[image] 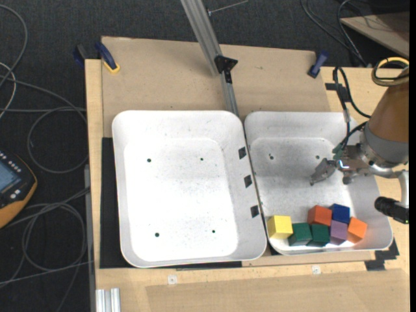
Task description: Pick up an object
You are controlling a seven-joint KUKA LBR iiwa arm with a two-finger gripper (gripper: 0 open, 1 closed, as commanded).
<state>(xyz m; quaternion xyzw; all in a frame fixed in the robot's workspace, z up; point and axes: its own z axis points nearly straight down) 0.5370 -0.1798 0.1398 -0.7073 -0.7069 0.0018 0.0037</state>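
Observation:
Several small coloured blocks lie clustered along the near edge of the right bin [286, 132]: a yellow block [281, 225], two green blocks [300, 234], a red-orange block [319, 215], a blue block [340, 212], a purple block [339, 229] and an orange block [357, 227]. My gripper [331, 177] hangs over the right half of this bin, a little beyond the blocks and above the red-orange and blue ones. Its fingers [318, 174] are spread open with nothing between them.
The left bin [123, 135] sits beside the right one, with black clips along the shared wall [247, 181]. A slanted metal pole [208, 38] rises from behind the bins. Cables lie on the floor at left, and blue clamps hold the board's far corners.

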